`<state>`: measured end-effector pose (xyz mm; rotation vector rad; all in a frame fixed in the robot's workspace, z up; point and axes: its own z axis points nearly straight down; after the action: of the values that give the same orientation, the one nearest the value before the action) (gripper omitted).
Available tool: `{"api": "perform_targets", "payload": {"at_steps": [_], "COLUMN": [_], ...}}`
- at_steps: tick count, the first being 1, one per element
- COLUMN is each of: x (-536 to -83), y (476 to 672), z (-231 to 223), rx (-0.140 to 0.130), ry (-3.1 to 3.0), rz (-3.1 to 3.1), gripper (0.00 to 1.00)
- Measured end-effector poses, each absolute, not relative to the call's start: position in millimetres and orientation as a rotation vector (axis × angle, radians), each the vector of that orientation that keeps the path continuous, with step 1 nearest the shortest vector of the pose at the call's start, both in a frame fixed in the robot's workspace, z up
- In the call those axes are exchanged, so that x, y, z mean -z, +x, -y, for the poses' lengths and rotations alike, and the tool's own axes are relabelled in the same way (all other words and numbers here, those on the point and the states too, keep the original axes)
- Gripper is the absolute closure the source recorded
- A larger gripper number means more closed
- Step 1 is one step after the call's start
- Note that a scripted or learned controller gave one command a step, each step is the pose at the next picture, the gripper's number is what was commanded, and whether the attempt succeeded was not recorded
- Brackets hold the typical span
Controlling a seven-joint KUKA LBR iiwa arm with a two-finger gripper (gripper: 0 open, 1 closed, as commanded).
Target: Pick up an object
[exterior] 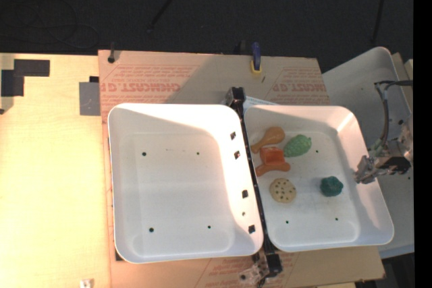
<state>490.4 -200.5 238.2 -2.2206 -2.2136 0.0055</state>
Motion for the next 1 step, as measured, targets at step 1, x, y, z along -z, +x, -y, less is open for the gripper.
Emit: {"api": "perform_targets", "payload": {"at_steps": [1], "x": [-328.5], "y": [514.1], "z": [138.9], "rx": [0.004], "ry": [-2.217], "rz": [2.23], "gripper": [1.0]}}
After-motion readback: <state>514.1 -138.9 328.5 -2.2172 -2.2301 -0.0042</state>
